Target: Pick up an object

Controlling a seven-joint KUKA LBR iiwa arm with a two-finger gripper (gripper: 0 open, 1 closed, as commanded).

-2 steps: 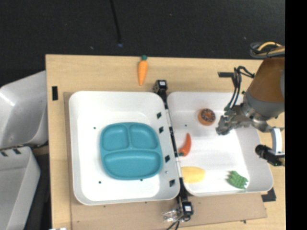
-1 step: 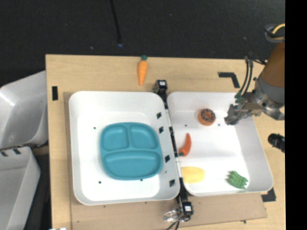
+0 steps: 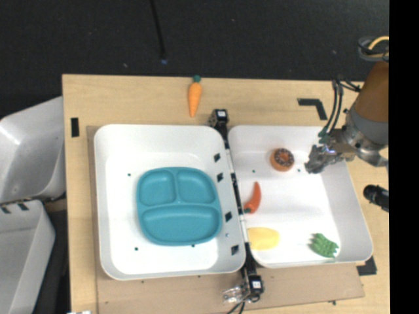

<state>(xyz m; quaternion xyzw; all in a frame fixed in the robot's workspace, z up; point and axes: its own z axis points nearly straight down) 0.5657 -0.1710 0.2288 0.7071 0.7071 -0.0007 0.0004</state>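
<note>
Round brown toy [image 3: 283, 159] sits just beside the pincer [image 3: 315, 163], whose opening I can't make out; one red pepper [image 3: 253, 197], one yellow piece [image 3: 263, 238], one green piece [image 3: 324, 245] lie farther off.

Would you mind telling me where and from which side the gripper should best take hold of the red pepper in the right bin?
Probably across the middle of the red pepper, coming straight down from above. It lies flat on the floor of the right bin, long and slim, curving from top to bottom, so its narrow width suits the fingers. It sits near the divider wall, leaving little room on that side. The gripper is at the bin's far right.
</note>
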